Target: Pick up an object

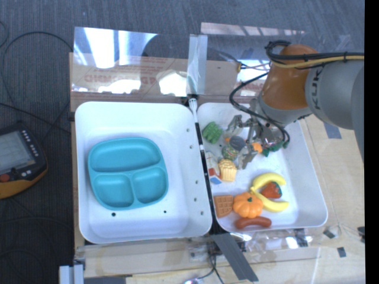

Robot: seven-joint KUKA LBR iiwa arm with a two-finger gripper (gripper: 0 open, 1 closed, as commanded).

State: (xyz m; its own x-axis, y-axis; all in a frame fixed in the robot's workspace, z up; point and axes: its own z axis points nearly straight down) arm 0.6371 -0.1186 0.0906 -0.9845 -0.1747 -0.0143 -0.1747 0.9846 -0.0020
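Hand (244, 139) over rt bin (314, 176), corn (227, 170) below

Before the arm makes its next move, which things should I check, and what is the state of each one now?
1. Two-finger gripper is over the right white bin: ok.
2. An object is seen between the fingers: not ok, none is visible there.
3. Toys lie close under the gripper, such as the green leafy toy and the yellow corn-shaped toy: ok.
4. Yellow plastic banana and orange toy pumpkin lie apart from the gripper: ok.
5. Turquoise divided plastic tray sits in the left white bin: ok.
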